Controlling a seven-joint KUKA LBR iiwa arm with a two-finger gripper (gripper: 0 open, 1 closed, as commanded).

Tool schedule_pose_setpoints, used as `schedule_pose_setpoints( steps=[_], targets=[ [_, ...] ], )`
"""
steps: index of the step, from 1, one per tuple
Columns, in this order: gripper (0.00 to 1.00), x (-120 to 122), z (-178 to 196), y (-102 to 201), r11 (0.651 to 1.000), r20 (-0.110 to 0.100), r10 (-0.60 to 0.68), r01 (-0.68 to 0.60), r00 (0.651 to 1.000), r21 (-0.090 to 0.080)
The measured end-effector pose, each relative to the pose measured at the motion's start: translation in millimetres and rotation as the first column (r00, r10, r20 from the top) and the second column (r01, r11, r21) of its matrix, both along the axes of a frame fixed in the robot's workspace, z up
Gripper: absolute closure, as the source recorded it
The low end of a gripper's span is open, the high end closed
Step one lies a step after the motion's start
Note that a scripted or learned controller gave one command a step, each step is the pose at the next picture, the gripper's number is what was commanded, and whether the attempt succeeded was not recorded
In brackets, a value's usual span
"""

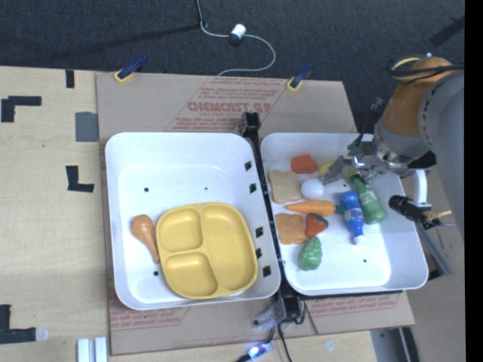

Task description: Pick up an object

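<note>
Glossy green bottle (370, 204), plastic, beside blue bottle (351, 213), hand (349, 164) nearby, grip state unclear

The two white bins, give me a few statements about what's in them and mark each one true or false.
1. The yellow divided plate lies in the left bin. True.
2. The blue bottle lies in the left bin. False: it is in the right bin.
3. The white egg lies above the carrot in the picture. True.
4. The claw hangs over the left bin. False: it is over the right bin.
</note>
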State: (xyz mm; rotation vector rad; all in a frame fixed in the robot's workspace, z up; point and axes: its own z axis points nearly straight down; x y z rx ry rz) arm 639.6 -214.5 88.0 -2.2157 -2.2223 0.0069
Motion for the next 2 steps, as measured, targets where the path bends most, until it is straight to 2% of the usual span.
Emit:
schedule_pose_setpoints(
  steps=[1, 2],
  targets=[
    [1.00, 1.6, 13.6, 0.5, 1.000, 0.004, 0.001, -0.001, 1.000, -0.001],
    [1.00, -3.1, 71.0, 5.3, 1.000, 0.006, -0.002, 0.002, 1.000, 0.000]
  ],
)
